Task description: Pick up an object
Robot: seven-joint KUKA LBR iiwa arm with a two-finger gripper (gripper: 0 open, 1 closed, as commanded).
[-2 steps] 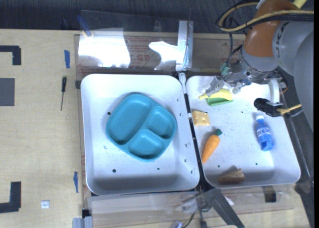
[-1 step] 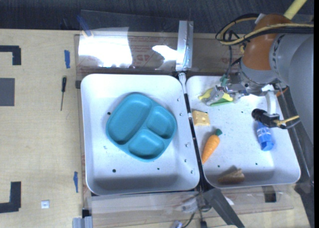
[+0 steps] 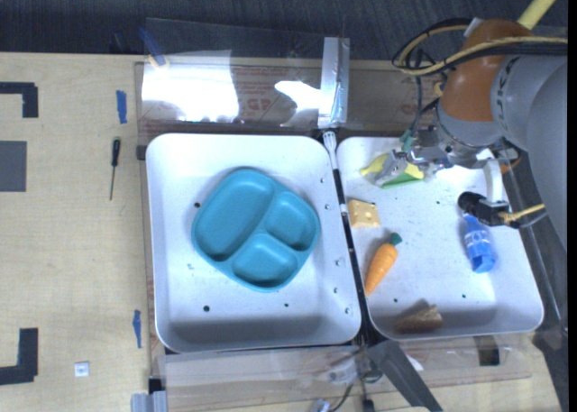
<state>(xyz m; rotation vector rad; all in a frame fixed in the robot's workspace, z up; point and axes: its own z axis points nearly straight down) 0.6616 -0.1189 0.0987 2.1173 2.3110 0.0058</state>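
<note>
tool [image 3: 407, 154] touching yellow-green object [image 3: 389, 169], right bin's far edge

The pale wooden bench [image 3: 63, 257] carries two shallow white bins side by side. The left bin [image 3: 171, 311] and right bin [image 3: 518, 306] touch along their inner walls, both toward the bench's right end. A thin dark screwdriver [image 3: 114, 167] lies on the bare wood near the bench's left part, beside black square markings [image 3: 20, 99].
</note>
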